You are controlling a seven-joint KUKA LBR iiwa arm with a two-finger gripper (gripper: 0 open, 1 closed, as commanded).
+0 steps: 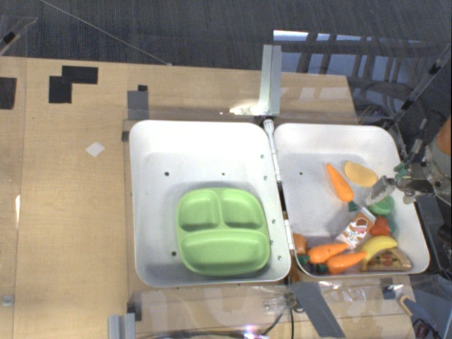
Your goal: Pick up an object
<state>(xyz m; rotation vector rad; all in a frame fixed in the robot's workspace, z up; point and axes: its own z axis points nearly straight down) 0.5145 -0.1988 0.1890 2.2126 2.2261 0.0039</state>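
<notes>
On wooden bench [63, 210], two white bins [205, 147], dark carpet [176, 13] behind

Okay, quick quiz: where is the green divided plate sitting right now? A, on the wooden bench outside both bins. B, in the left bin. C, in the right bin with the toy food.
B: the plate lies inside the left bin, while the carrot and other toy food are in the right bin.

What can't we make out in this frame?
- Gripper, camera view: small and blurred at the right bin's edge; finger state and any contact with the green piece unclear.
- Arm: cut off by the right edge.
- Toy pile: items overlap, hiding lower ones.
</notes>
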